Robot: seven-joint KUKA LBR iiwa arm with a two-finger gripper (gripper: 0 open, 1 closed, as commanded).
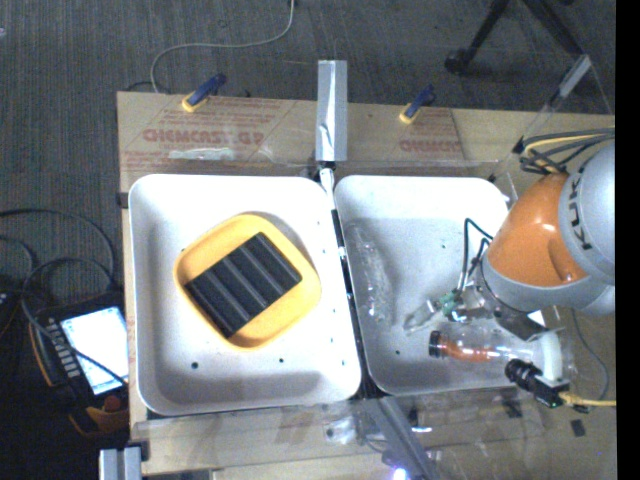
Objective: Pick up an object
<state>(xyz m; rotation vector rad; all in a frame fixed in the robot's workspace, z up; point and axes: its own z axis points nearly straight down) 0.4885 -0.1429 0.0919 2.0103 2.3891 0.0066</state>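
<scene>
1. I am reaching in from the right of the frame, my orange band showing at right centre, and my gripper (pixel 462 308) hangs low over the right bin (pixel 420 208), toward its lower right part.

2. My wrist and cabling crowd what lies below me, so I cannot tell whether my fingers are spread or pressed together, and I cannot tell that anything sits between them.

3. The closest thing to take is the clear tube (pixel 470 349), lying flat on the bin floor just below my gripper in the frame, with an orange end pointing left and a reddish core showing through.

4. I judge it light, stiff and smooth. Being round and glossy, it could roll or squirt out of a pinch, so I would close across its narrow width near the middle of its length, not near either end.

5. A clear plastic wrapper (pixel 368 268) lies crumpled in the left part of the same bin. It looks thin, limp and slippery, a poor thing to pinch.

6. The yellow tray (pixel 249 280), with its dark ribbed insert, sits tilted in the left bin (pixel 160 208). It looks rigid but too broad for my span, except perhaps at the rim.
</scene>
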